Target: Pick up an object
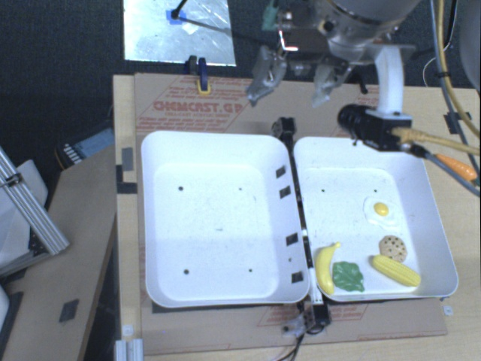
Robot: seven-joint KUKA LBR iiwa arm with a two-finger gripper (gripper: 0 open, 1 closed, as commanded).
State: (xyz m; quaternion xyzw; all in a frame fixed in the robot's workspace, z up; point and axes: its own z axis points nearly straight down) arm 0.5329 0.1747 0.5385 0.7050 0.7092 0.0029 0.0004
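The hand hung high over the far edge of the desk, above the seam where the two white bins met, its two fingers spread apart with nothing between them.

Everything worth picking lay in the right bin, gathered in its near right part, so the objects sat toward the near side and to the right of the hand, well apart from it. The coming move turned on that offset: by my judgement the hand would have to travel nearer and rightward, then descend.

Counted, there were five objects, one of each kind:
- a fried egg, farthest from the near rim and closest to the hand
- a cookie just near of the egg
- a corn cob, its long axis running from far left to near right
- a banana close to the divider, its long axis running roughly near to far
- a green leafy piece touching the banana's right side

The left bin carried no objects.
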